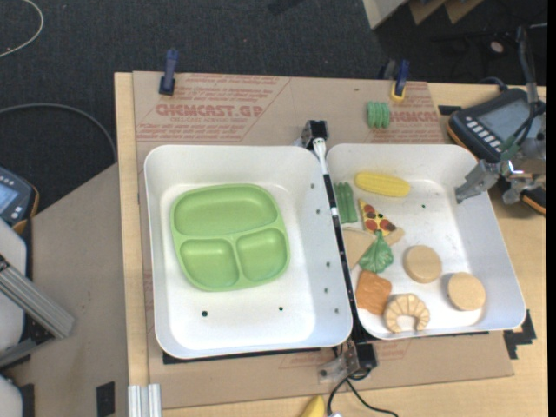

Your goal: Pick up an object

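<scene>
You have no object in the claw (473,183); it sits at the upper right rim of the right bin (502,243), and you cannot tell from this view whether it is apart or together. All candidates lie in that bin, left of and below the claw. The yellow corn cob (382,184) is near the top, level with the claw but well apart from it. Below the cob are a pizza slice (376,220) with red dots, a green pod (346,202) by the left wall, a green leaf (376,255), an orange block (373,292) and a ridged tan croissant (407,313). Two round tan biscuits (423,263) (465,291) lie lower right. The left bin (161,259) holds a green divided plate (229,235).
</scene>
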`<state>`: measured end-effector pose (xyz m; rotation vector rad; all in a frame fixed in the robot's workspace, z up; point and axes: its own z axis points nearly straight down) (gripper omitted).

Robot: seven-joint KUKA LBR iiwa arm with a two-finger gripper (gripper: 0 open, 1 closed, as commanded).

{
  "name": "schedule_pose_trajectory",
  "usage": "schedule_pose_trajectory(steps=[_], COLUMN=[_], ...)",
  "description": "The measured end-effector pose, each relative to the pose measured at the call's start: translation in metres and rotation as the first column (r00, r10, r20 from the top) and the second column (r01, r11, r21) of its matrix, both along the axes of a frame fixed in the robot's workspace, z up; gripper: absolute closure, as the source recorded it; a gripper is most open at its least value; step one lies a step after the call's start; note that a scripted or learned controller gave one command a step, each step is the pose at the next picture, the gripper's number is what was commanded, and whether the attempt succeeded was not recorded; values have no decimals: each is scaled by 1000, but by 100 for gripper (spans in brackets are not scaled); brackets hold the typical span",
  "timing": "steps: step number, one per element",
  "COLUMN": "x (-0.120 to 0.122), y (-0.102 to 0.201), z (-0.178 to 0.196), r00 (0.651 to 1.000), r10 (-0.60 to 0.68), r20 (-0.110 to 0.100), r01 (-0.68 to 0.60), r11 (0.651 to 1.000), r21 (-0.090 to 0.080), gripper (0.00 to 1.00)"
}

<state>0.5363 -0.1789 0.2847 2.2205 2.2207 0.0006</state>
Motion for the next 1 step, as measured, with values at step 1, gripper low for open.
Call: schedule_pose_trajectory(steps=[1], x=[-19], y=[50], z=[-185], r00=[1000], r10=[2], r20=[-15], r01=[-2], r11=[1000], r21=[6], gripper=[0])
